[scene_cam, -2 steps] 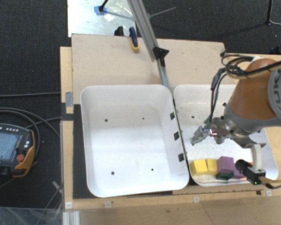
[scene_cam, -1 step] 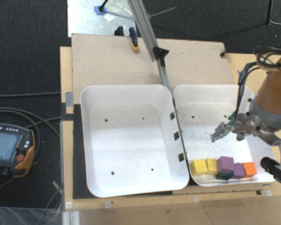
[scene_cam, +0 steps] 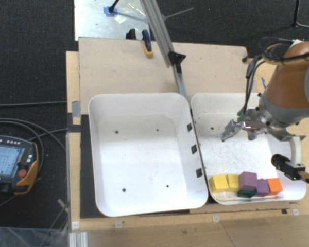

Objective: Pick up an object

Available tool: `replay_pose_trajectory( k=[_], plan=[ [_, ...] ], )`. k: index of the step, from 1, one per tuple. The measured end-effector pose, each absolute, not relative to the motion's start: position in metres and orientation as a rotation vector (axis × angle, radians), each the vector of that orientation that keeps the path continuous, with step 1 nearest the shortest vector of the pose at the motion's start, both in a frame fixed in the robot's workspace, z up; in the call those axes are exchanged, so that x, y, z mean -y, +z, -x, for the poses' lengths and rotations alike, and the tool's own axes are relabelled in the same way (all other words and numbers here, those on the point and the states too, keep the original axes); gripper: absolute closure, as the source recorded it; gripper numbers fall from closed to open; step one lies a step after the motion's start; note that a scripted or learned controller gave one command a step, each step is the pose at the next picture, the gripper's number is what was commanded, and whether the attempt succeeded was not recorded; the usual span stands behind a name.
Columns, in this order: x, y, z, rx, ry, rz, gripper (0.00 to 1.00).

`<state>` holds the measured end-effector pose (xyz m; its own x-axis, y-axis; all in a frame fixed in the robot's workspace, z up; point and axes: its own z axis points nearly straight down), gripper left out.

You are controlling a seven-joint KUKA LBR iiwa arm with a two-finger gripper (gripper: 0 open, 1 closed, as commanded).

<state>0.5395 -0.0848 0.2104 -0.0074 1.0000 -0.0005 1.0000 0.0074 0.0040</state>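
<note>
A robotics lab: a plain fibreboard bench (scene_cam: 123, 66) on dark carpet carries two shallow white plastic bins (scene_cam: 144, 102), a grey and orange industrial robot arm (scene_cam: 291, 86) reaches in, and a cabled handheld teach pendant with a screen (scene_cam: 10, 163) lies alongside.

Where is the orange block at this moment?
In the camera view, the orange block lies in the near right corner of the right bin, at the end of a row, beside the purple blocks.
</note>
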Motion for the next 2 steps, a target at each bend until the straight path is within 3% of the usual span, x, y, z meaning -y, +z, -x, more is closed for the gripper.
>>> replay_pose_trajectory(
  k=[1, 2],
  plan=[
    [0.159, 0.277, -0.569, -2.208, 0.005, -2.217, 0.00],
    [0.125, 0.186, -0.527, -2.227, -0.005, -2.227, 0.00]
  ],
)
